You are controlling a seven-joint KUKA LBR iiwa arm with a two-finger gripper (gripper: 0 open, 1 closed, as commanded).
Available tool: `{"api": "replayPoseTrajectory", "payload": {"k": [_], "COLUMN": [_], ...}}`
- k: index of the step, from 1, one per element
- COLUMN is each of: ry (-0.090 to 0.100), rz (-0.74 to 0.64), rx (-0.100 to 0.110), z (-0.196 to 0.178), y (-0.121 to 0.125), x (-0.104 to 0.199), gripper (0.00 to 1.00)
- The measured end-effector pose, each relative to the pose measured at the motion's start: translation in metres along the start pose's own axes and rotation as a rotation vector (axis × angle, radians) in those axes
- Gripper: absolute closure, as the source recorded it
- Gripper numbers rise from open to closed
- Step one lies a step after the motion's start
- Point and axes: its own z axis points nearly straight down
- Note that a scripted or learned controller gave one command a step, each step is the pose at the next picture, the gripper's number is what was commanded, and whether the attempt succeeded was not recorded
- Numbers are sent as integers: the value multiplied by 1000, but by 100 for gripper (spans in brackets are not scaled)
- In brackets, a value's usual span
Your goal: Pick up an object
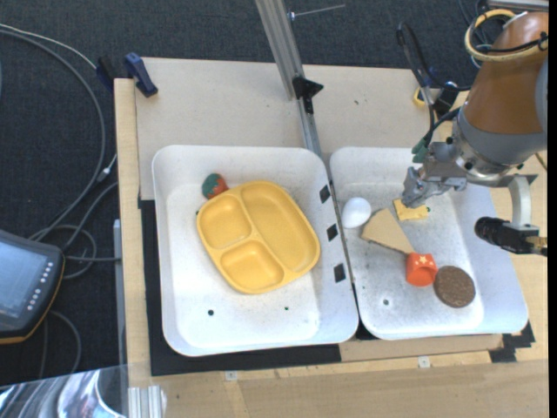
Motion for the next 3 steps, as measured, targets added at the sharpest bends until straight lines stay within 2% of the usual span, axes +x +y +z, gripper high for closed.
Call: {"api": "replayPoseTrajectory", "payload": {"k": [1,2,3], "ry": [-1,-1,-1], "rz": [0,-1,-1], "rx": [0,-5,-4], "z": [11,6,-2], "y": [-3,10,8], "x": [57,114,171], "gripper": [100,100,100]}}
